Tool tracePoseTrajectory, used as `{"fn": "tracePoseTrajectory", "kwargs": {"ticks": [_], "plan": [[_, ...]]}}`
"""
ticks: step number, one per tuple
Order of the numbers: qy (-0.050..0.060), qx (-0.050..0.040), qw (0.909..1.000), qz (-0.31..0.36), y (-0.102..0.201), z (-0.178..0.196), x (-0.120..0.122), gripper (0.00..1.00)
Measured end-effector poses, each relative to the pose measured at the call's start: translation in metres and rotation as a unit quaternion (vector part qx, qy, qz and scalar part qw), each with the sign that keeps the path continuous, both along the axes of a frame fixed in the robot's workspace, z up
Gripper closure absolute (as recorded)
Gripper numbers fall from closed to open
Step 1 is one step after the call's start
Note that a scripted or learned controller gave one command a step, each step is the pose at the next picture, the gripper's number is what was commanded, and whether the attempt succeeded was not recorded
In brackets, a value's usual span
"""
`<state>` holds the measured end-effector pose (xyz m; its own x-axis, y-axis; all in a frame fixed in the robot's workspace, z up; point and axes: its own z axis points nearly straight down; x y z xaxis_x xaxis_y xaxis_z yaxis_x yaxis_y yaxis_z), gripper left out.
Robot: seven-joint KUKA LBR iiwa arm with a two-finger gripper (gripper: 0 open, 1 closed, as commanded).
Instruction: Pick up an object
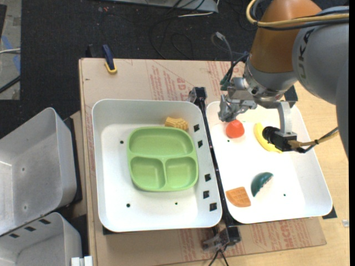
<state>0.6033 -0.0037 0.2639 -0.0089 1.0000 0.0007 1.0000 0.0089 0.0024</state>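
Observation:
My gripper [231, 113] hangs over the far left part of the right bin [310, 165], just above a small red round object [235, 129]. A yellow banana-shaped piece [264, 137] lies to the right of the red one, with a black part of the arm beside it. Nearer the front of that bin lie a dark teal wedge [260, 182] and an orange slice-shaped piece [239, 197]. The left bin [111, 204] holds a green divided plate [163, 158] and a tan waffle-like piece [177, 123] behind it.
A black divider with clips [207, 154] runs between the two bins. The arm's orange band and grey body [288, 32] loom over the right bin's far side. Grey tubs [33, 170] stand left of the bench. Cables lie on the floor behind.

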Motion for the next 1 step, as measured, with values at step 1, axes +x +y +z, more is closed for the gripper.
{"fn": "tracePoseTrajectory", "kwargs": {"ticks": [1], "plan": [[0.001, 0.0002, 1.0000, 0.000, 0.0570, -0.0088, 0.0050, 1.00]]}}
